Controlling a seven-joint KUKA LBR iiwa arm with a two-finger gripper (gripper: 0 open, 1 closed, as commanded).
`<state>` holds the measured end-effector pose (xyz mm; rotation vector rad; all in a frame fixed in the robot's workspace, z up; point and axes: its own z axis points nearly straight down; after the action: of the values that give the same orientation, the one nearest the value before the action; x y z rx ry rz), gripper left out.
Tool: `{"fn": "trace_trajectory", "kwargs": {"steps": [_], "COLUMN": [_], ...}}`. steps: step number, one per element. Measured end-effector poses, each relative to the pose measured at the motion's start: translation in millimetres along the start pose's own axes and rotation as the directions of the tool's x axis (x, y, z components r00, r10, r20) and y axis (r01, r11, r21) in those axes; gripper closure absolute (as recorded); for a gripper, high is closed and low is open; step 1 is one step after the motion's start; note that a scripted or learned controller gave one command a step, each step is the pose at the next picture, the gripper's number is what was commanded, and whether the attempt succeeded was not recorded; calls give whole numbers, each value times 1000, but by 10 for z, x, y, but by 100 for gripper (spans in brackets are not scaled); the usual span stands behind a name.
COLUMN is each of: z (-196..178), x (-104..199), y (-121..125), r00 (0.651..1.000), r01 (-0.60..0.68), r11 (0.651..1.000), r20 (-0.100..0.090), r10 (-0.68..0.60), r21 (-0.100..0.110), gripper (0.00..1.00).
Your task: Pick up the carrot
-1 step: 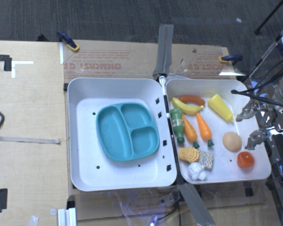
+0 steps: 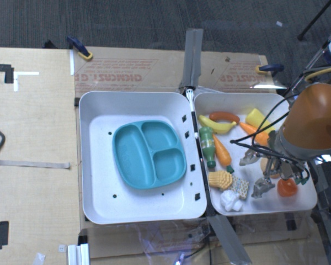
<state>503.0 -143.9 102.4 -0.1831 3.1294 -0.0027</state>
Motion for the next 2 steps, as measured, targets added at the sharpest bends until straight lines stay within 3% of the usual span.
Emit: {"fn": "trace_trajectory", "kwargs": {"steps": [1,2], "z": [97,-10], "x": [-652,-676], "y": [-437,-428], "r00": [989,989], "r01": [-150,-146], "r11": [989,989], "r20": [-2,4], "r10": [150,146], "r21": [0,2], "gripper": [0,100]}}
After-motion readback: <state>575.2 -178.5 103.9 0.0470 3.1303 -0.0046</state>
